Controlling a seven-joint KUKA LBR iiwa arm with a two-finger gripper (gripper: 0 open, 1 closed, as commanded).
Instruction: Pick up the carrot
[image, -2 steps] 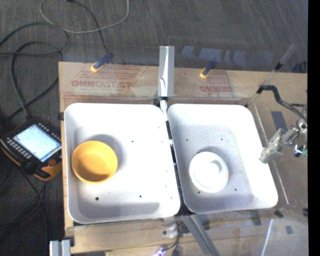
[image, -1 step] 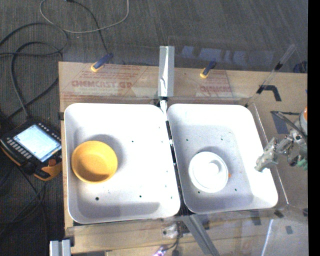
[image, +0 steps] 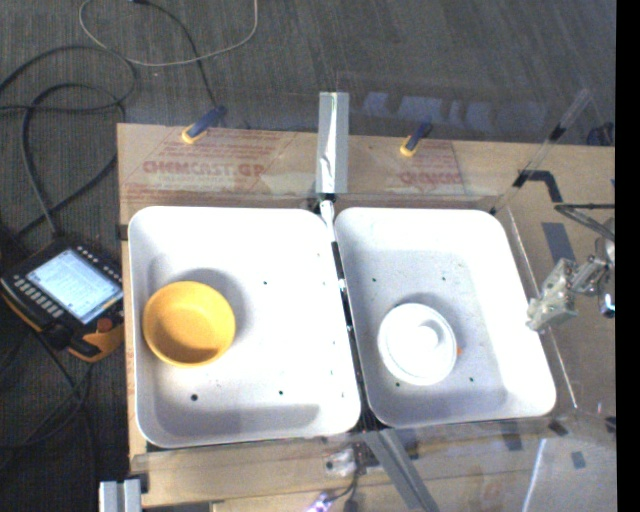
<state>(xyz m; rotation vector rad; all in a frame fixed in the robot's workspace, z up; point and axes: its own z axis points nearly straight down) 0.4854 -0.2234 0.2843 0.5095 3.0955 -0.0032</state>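
Right bin (image: 480, 250) | carrot (image: 457, 350) beside white dish (image: 418, 343) | end effector (image: 548, 303) apart, rightward

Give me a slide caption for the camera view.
Yellow bowl in left bin, white plate in right bin, gripper at right.

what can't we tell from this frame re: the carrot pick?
- Carrot: a thin orange sliver at the right edge of the white plate in the right bin; too little shows to confirm it is the carrot, and the plate hides the rest.
- Gripper: at the right bin's right rim, small and blurred; finger state unreadable.
- Arm: cut off by the right edge.
- Yellow bowl, left bin: the inside looks bare; any contents are too small to see.
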